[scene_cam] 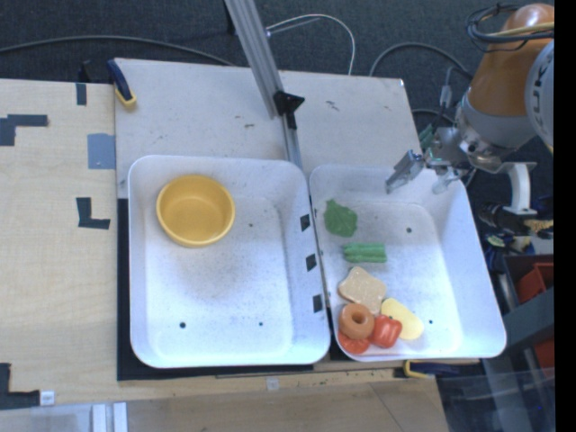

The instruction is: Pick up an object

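Camera view shows me the arm (504,70) coming in from the right, with its jaws up over the far right corner of the right bin (450,268). The jaws look spread apart and hold nothing. I think I am at the start: the reach down has not begun.

The things to pick lie along the left side of that bin. A green lump (340,218) sits near the middle of that side, then a green stick (364,253), then bread (362,288). At the near left corner a donut (357,319), a red bit (386,331) and a yellow bit (403,319) touch each other. The green lump stands alone, so I would go there, then drop straight down.

The left bin (225,331) holds a yellow bowl (195,209). The desk (54,241) is pale wood with tape marks, on dark carpet.
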`<state>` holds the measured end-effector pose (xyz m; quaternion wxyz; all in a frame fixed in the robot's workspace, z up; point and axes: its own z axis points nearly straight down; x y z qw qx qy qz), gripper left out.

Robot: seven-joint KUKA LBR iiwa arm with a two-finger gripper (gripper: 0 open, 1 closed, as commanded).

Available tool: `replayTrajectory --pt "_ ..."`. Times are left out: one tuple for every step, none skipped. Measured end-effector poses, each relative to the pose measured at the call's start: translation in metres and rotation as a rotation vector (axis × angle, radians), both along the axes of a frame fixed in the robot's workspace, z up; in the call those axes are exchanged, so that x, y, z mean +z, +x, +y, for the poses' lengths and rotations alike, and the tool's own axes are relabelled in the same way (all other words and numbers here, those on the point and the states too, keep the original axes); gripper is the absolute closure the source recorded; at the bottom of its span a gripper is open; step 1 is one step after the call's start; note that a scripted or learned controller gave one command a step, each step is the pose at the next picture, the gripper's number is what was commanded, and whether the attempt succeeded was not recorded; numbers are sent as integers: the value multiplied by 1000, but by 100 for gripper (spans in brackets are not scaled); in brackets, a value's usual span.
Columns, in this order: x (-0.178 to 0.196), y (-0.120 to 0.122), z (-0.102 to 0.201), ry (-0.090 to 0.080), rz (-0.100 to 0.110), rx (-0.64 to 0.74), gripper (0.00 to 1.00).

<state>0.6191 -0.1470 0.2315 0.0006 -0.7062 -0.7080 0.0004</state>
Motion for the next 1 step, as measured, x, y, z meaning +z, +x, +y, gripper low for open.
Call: replayTrajectory --pt "0 0 0 0 0 0 0"
